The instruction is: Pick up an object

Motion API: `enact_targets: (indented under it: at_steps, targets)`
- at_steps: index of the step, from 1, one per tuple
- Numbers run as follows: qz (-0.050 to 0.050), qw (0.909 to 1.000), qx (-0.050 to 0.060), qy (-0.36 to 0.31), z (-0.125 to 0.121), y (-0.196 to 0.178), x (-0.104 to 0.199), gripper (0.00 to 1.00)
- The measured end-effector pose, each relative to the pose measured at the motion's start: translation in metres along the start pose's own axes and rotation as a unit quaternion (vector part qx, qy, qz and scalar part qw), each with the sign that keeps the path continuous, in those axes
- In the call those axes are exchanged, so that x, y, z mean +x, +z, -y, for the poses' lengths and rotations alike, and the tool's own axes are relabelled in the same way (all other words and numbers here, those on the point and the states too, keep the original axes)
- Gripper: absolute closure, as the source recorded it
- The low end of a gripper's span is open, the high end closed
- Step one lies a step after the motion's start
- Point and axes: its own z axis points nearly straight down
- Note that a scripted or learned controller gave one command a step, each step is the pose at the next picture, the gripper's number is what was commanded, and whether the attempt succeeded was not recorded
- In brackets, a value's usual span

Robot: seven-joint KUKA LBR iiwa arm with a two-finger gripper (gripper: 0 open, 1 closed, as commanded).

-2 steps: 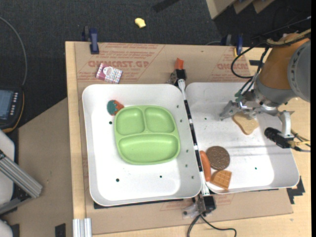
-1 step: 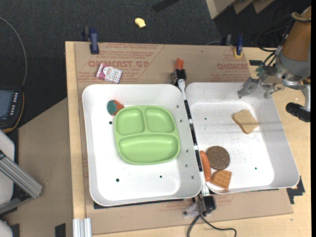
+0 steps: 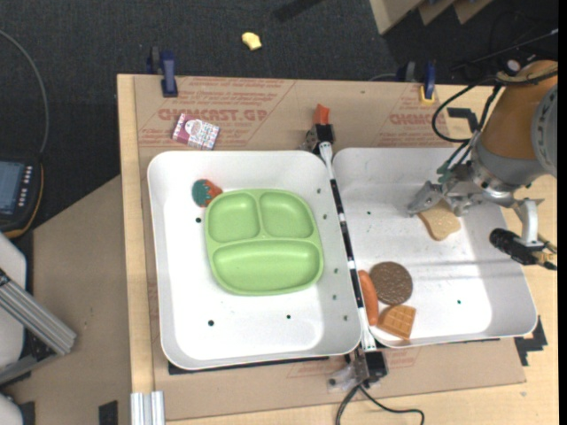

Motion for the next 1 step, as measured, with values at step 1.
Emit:
enact_targets:
  at_steps: [1]
  targets:
    - [0.002, 1.0, -0.006, -0.001, -0.0038, -0.0148, -0.001, 1.0]
